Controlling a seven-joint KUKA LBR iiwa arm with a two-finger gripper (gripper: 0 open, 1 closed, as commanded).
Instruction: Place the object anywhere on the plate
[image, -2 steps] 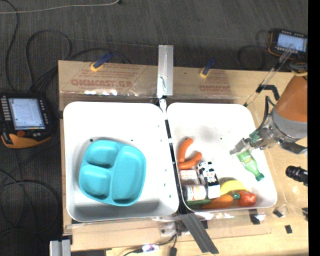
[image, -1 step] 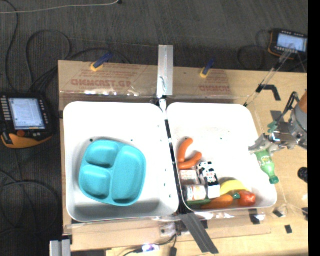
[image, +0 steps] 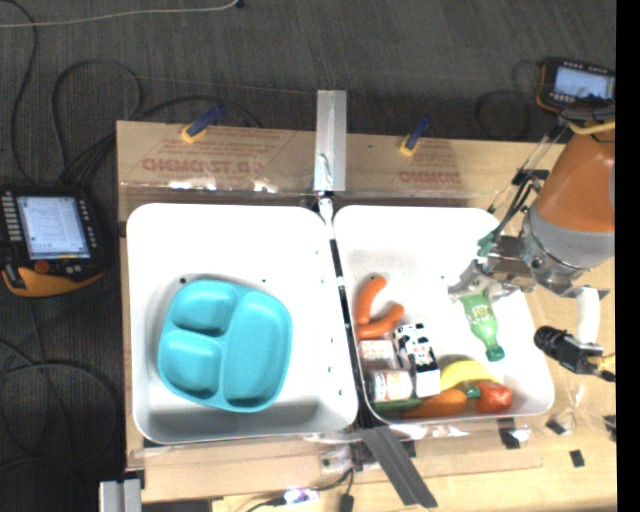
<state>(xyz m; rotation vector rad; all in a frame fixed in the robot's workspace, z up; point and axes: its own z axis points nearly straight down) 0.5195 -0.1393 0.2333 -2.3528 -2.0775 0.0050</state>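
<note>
A turquoise plate (image: 225, 345) with three compartments lies in the left bin (image: 160, 235), with nothing on it. My gripper (image: 474, 288) hangs over the right side of the right bin (image: 420, 235), far from the plate. A small green bottle (image: 484, 328) lies tilted directly below and touching the gripper's tip, its cap pointing toward the bin's front right. Whether the bottle is gripped is not visible from this angle.
The right bin's front holds a cluster: two orange sausage-like pieces (image: 372, 305), two small cans (image: 385, 370), a black-and-white item (image: 416, 347), a banana (image: 466, 372), a carrot (image: 437, 403) and a red pepper (image: 495, 397). A raised divider (image: 338, 290) separates the bins.
</note>
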